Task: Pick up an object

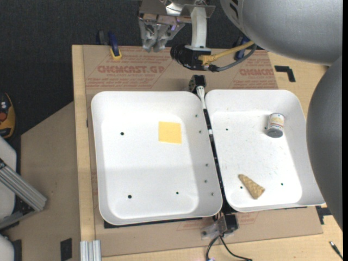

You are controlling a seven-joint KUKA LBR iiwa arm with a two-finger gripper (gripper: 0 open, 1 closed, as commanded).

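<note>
Above the bench's far edge, the gripper (154,38) hung clear of both bins; whether its claw was released or clenched, cannot tell. Yellow square (170,132) lay flat in the left bin (109,162): thin, light, probably soft, hard to pinch except by an edge. Right bin (293,105) held a small jar (275,125), rigid, graspable across its sides, and a crumbly-looking tan wedge (252,186).
</note>
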